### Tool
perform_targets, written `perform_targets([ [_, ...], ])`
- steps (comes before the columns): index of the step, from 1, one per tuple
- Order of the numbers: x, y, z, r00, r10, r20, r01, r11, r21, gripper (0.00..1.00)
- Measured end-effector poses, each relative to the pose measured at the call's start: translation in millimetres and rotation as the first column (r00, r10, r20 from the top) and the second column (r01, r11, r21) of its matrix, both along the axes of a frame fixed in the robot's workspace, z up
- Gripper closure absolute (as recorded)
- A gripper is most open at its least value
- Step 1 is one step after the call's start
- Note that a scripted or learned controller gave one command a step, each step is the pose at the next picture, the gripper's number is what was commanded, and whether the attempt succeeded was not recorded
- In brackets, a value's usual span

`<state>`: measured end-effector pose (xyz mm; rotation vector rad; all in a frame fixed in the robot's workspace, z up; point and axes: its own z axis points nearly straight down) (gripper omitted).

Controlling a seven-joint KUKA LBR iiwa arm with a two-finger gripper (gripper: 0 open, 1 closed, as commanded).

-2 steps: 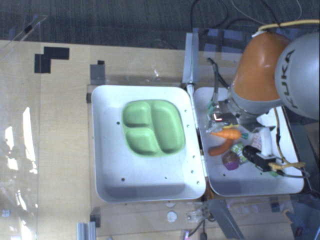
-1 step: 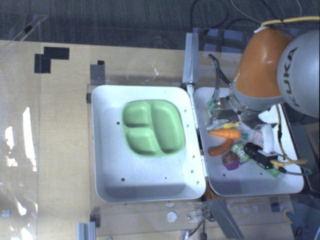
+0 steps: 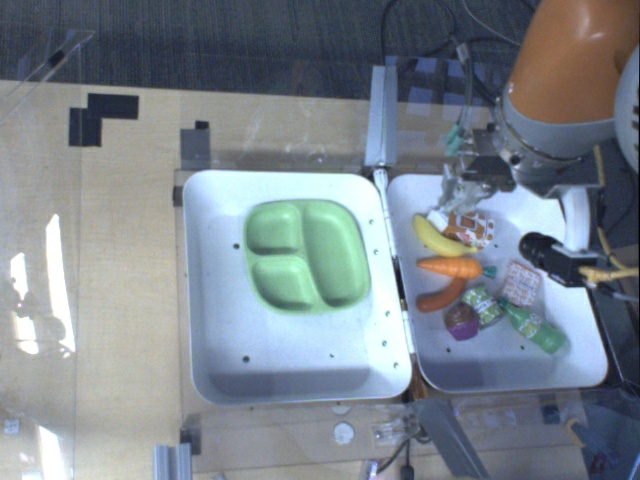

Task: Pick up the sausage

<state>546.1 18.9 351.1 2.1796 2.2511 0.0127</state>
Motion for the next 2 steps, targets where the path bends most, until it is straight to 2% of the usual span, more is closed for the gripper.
perform_targets([
  [1, 28, 65, -60, 0.986, 0.164, -0.008, -0.164, 0.986, 0.000, 1.00],
  [2, -24, 48, -145, 0.895, 0.446, -0.007, -0.446, 0.895, -0.001, 1.00],
])
